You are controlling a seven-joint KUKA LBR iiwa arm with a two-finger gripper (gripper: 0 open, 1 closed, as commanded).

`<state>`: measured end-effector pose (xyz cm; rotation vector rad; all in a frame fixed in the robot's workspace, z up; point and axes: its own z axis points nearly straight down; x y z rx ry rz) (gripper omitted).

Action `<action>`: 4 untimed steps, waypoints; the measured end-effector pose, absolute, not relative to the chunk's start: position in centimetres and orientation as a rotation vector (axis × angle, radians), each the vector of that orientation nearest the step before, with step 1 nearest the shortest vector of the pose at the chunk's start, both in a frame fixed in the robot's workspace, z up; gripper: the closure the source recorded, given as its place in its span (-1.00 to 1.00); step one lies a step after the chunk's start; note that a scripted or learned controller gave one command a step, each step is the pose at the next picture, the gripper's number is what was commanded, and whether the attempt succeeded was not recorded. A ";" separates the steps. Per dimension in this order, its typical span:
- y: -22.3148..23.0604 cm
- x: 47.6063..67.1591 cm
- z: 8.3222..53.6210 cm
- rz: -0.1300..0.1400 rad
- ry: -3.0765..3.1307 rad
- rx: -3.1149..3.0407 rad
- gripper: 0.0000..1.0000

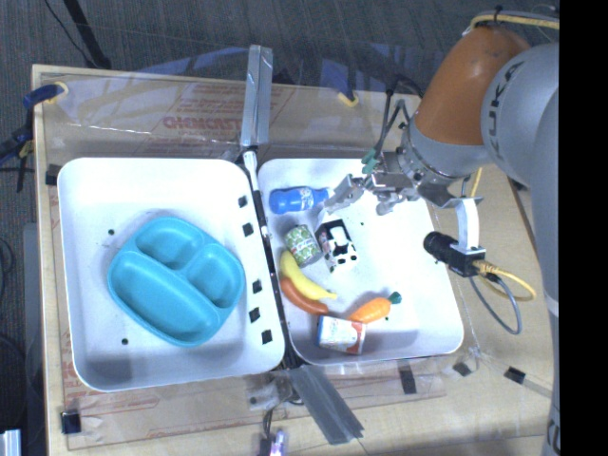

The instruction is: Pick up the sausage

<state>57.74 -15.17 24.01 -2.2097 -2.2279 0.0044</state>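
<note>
1. Orange-brown and curved, the sausage (302, 300) lies in the right bin (418, 283), towards its front left. It is tucked under the lower edge of the banana (302, 278) and touches it along most of its length.
2. Close company surrounds it: a carrot (369, 310) lies just to its right, a small carton (339, 333) sits just in front, and a green can (302, 244) stands behind the banana. A blue bottle (291, 199) lies further back, near the divider.
3. The left bin (85, 255) holds a blue divided plate (176, 278), well apart from all this.
4. The gripper (334, 239) hangs over the middle of the right bin, just beside the green can and behind the banana. Nothing can be seen in its grasp. From this slanted view I cannot tell whether it is open or closed.
5. Judged from this layout, the task is at the approach step. The sausage lies untouched on the bin floor, and the gripper is near it but not above it.
6. The next move calls for a short shift towards the front left of the bin. After that comes a descent lined up across the sausage's narrow width.
7. The main risk is the banana. It overlaps the sausage, so a slightly misplaced descent could grasp the banana or push both aside.
</note>
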 end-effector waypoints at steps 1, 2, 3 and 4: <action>-15.1 57.8 25.0 0.006 -2.233 -2.202 1.00; -21.1 53.9 23.6 0.003 -2.456 -1.955 1.00; -21.0 51.0 19.0 0.001 -2.716 -1.576 1.00; -21.1 51.1 20.1 0.001 -2.721 -1.570 1.00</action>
